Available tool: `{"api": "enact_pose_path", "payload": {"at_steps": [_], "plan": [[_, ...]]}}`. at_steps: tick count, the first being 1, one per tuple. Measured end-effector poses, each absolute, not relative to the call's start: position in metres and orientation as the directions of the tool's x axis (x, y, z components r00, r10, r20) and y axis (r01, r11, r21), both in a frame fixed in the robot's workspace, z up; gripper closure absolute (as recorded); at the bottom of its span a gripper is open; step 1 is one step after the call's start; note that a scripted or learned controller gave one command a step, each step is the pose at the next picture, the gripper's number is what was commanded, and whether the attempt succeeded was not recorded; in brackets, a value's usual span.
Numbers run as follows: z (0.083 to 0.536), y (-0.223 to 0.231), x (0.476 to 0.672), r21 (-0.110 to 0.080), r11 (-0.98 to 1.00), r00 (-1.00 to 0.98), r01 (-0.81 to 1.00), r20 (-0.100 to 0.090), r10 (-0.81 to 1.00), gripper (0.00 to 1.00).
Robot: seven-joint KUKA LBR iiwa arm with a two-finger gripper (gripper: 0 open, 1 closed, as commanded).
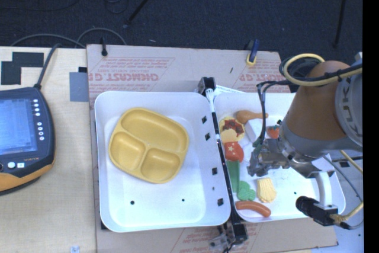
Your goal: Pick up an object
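1. Camera view looks down on two shallow white bins, smooth, glossy plastic with rounded corners, side by side on a cardboard sheet on the desk (47,68).
2. In the left bin (118,204) a yellow plate (148,144) with three moulded compartments lies flat, matte and rounded at its edges.
3. The right bin (284,210) carries a cluster of small toy foods along its left side: a round piece with red and yellow patches (231,126), a tan drumstick-shaped piece (249,116) beside it, a red strawberry-like piece (234,151), a long green piece (235,175), a rounder green piece (247,191), a ribbed yellow corn cob (267,190) and a glossy reddish sausage (253,208) near the bin's front edge.
4. The grey arm, with its orange band, reaches in from the right and covers much of the right bin's right half.
5. The pincer (259,164) is dark metal, low over the bin, just right of the strawberry piece and just above the corn cob; whether its tips are spread or closed cannot be told, and no toy is seen between them.
6. A handheld controller with a blue screen (21,133) rests on the desk well to the left; dark cables trail over the floor behind.
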State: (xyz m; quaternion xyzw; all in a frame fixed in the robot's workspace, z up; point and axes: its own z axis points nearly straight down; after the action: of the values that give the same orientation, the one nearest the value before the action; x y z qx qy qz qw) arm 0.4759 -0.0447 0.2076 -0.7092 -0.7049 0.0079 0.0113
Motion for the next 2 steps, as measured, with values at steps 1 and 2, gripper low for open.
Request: {"api": "enact_pose_path", "payload": {"at_steps": [1, 2], "plan": [[0.2073, -0.0447, 0.4758, -0.028, -0.007, 0.007, 1.000, 0.005, 1.000, 0.00], [0.2150, -0.0462, 0.4761, -0.033, -0.006, 0.007, 0.999, 0.006, 1.000, 1.00]]}}
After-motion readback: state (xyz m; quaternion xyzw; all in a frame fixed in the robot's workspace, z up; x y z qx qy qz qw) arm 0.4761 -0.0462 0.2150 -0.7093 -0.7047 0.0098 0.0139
